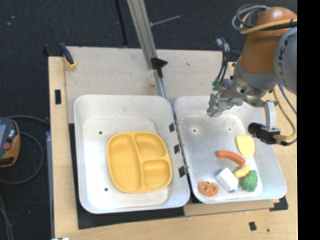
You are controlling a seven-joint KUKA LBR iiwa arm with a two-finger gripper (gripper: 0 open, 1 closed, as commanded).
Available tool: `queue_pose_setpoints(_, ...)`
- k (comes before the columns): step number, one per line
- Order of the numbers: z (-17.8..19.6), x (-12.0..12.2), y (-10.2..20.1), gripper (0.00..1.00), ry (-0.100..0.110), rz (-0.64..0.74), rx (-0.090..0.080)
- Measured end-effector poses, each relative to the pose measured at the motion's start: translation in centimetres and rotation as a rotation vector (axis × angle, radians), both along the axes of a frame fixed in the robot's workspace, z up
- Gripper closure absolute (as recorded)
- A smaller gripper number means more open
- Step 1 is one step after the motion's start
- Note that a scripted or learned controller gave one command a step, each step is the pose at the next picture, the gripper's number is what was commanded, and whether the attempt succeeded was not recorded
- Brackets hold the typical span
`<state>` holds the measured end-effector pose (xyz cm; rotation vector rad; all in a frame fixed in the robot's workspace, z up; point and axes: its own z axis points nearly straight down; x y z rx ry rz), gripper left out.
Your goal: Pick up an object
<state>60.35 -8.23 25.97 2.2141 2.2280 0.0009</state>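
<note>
My gripper [217, 107] hangs over the back part of the right bin [200, 139], pointing down, with nothing visible between its fingers. The toy foods lie in the bin's front right corner, well apart from the gripper: an orange sausage [230, 157], a pale yellow slice [245, 145], a white block [227, 179], a green broccoli [249, 180], a small yellow piece [242, 171] and an orange pretzel [208, 188].
The left bin [90, 114] holds a yellow divided plate [139, 160]. A metal post [145, 34] rises from behind the bins. A blue and yellow clamp [67, 55] sits at the bench's back left corner. Cables trail from the arm on the right.
</note>
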Motion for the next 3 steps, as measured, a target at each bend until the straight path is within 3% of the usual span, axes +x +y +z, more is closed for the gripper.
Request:
queue_pose_setpoints(2, 0.5, 4.6, 9.9, 1.0, -0.002, 0.001, 0.001)
queue_pose_setpoints(3, 0.5, 5.8, 14.5, 1.0, -0.002, -0.001, 0.0)
